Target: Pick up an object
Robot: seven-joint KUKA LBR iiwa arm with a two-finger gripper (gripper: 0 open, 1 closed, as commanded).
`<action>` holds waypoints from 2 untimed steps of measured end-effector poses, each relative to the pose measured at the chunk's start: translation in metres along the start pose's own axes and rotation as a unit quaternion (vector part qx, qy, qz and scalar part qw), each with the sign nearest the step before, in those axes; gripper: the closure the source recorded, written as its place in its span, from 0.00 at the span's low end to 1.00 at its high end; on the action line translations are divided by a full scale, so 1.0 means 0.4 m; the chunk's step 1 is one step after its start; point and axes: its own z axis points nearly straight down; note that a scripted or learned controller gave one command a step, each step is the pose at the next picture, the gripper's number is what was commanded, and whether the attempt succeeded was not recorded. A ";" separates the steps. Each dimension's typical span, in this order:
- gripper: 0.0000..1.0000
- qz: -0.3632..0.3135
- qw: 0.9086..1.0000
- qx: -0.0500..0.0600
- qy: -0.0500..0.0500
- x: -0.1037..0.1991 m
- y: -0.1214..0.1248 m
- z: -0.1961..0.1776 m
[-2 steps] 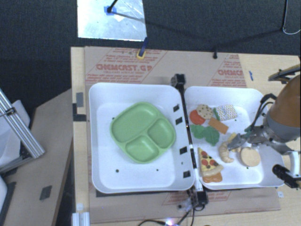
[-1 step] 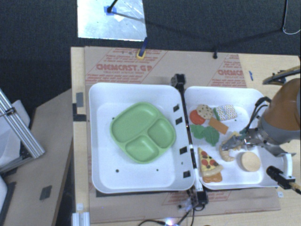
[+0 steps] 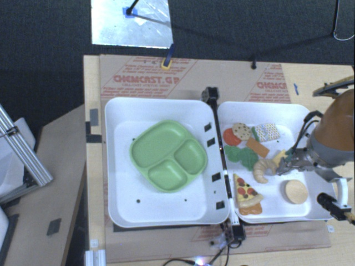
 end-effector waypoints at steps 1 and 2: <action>1.00 -0.001 1.000 0.005 0.000 0.000 0.022 -0.113; 1.00 -0.001 1.000 0.004 -0.001 -0.023 0.039 -0.236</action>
